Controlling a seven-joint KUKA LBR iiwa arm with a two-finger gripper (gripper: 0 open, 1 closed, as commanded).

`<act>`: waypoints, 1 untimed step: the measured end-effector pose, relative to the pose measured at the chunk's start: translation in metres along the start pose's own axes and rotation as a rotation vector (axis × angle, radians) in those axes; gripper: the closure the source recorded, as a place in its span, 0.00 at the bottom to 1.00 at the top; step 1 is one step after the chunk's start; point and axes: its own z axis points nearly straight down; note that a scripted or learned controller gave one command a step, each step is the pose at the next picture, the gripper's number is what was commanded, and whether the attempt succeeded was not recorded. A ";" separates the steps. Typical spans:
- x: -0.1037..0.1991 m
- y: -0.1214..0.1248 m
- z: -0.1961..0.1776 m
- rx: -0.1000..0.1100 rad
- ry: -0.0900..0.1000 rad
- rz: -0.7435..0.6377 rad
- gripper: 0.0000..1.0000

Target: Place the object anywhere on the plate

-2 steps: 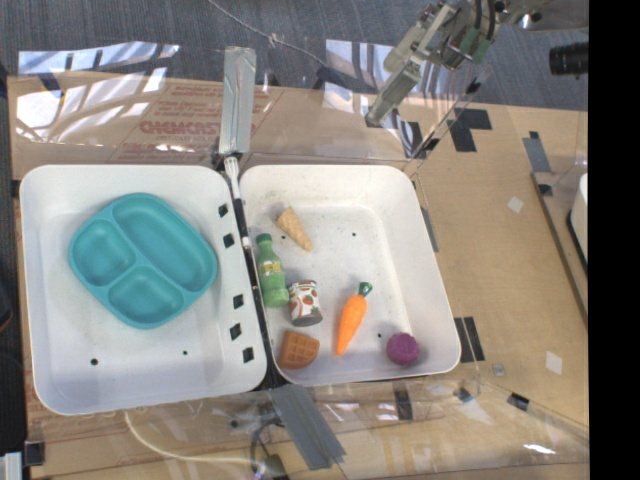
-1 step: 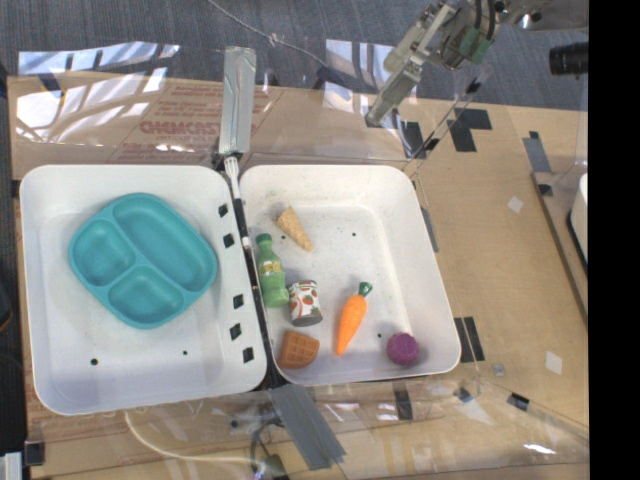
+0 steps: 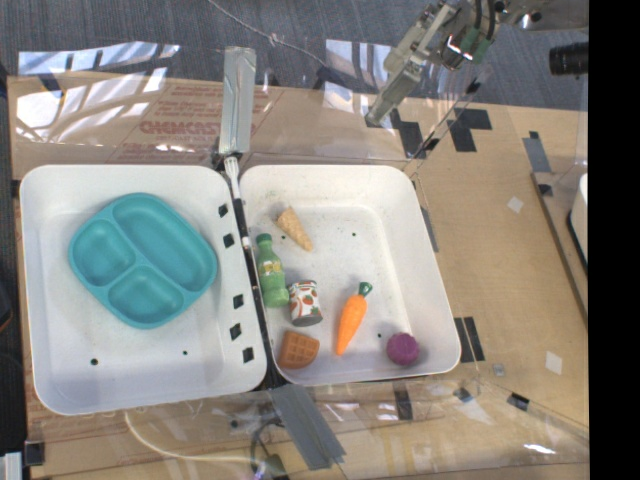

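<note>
A: Eyes on the right bin (image 3: 425, 268) first. The carrot (image 3: 349, 320) lies flat near the front, long axis running from upper right to lower left, green top toward the back, orange tip toward the front edge.

B: And its neighbours?

A: A small can (image 3: 306, 302) just to its left, a waffle (image 3: 298, 349) in front of that, a green bottle (image 3: 269, 269) lying along the divider, an ice cream cone (image 3: 293, 228) further back, and a purple ball (image 3: 403, 348) to the carrot's right.

B: Where's the arm?

A: Up high at the top right, beyond the back rim of the bin. The gripper (image 3: 382, 111) slants down and to the left, tip hanging over the cardboard behind the bins.

B: Open or closed?

A: I can't tell from this angle; nothing is visibly between its tips.

B: So the toys are well apart from it?

A: Yes, every one sits in the bin, well in front of it. The teal plate (image 3: 143, 259), three compartments, rests in the left bin (image 3: 60, 368).
</note>
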 end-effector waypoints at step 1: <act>0.000 0.000 0.000 0.000 0.000 0.000 0.00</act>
